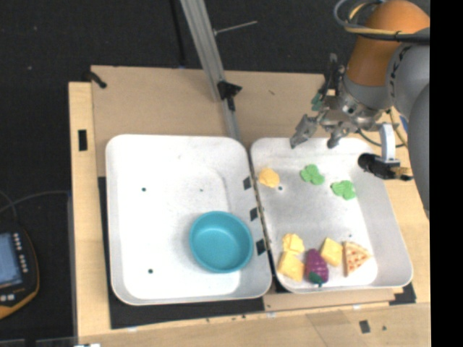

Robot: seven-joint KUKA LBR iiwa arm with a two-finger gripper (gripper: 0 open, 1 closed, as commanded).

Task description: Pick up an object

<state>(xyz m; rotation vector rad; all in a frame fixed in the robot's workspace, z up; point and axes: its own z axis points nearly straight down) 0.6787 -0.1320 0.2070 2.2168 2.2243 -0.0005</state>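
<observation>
Right bin (383, 215), near edge: yellow cheese pieces (291, 257), purple grapes (316, 266), pizza slice (354, 256). Left bin (145, 165) holds blue bowl (221, 241). Mid-bin: yellow piece (269, 178), two green leafy pieces (313, 173). Far edge: gripper (317, 137) above rim, fingers spread apart, nothing between them; green pieces lie just nearer, below jaws.

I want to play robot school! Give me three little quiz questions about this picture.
1. True or false: the blue bowl sits in the left bin.
2. How many green pieces lie in the right bin?
3. The end effector hovers over the right bin's: A) far edge B) near edge C) middle.

Key: 1 true. 2 two. 3 A.
</observation>
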